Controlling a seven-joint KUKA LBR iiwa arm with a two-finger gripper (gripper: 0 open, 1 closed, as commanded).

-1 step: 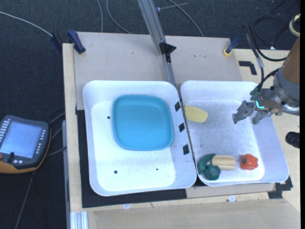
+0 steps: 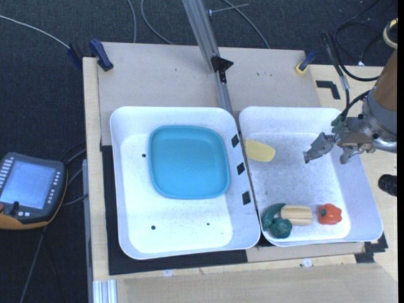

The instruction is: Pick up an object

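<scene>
We see a blue plate (image 2: 189,161) in the left bin (image 2: 129,232); in the right bin (image 2: 363,194), a yellow piece (image 2: 259,151), green object (image 2: 276,221), tan block (image 2: 297,215) and red pepper (image 2: 329,214); above, the gripper (image 2: 331,149) hangs spread apart, holding nothing

Tool (image 2: 329,149) over right bin (image 2: 366,194), fingers spread

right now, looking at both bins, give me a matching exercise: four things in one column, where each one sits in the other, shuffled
Things:
1. blue plate
2. yellow piece
3. red pepper
4. green item

Places:
A. right bin, near edge, rightmost of the row
B. middle of the left bin
C. right bin, far left part, by the divider
D. right bin, near left corner

Pairs: 1-B, 2-C, 3-A, 4-D
</scene>
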